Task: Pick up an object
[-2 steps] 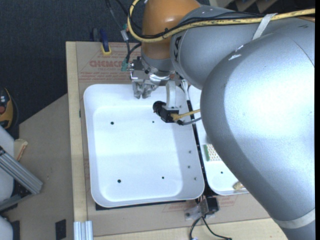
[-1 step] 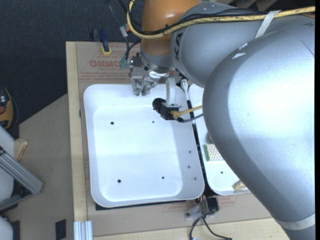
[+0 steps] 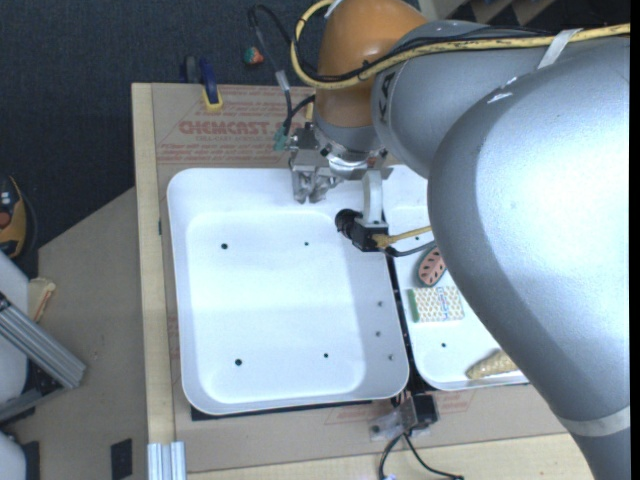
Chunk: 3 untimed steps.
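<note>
My gripper (image 3: pixel 311 190) hangs over the far edge of the left bin (image 3: pixel 200 298), near its back rim, below the orange wrist band. Nothing shows between its fingers. In the right bin (image 3: pixel 440 363) lie a reddish oval object with dark spots (image 3: pixel 431 265), a pale green-and-white patterned pad (image 3: pixel 437 304) just below it, and a tan textured object (image 3: pixel 492 366) at the near edge, partly hidden by the arm. All three lie well to the right of the gripper. The big grey arm covers most of the right bin.
The bins sit on a cardboard sheet (image 3: pixel 215 123) with red print. A blue-and-yellow clamp (image 3: pixel 209 86) holds its far edge. Cables and a small black connector (image 3: pixel 420 409) lie at the bench's near edge.
</note>
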Tool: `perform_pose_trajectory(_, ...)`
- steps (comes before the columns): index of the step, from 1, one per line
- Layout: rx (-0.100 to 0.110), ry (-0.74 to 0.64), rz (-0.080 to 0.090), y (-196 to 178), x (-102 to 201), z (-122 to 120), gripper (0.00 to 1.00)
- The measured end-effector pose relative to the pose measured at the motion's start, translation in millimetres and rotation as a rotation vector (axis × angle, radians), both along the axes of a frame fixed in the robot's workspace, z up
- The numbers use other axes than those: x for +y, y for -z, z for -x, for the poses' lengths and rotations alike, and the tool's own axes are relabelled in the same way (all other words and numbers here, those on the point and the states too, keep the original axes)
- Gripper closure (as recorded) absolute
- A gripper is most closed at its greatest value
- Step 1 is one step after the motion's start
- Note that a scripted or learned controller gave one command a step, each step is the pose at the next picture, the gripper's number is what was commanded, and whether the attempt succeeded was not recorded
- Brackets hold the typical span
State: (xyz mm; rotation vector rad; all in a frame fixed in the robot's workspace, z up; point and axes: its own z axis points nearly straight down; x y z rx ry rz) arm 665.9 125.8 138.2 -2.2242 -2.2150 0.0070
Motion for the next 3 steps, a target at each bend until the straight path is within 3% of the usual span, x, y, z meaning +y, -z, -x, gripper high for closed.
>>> perform_pose_trajectory(3,-0.01,-0.004,-0.001,-33.6,4.0,-1.8,1.0)
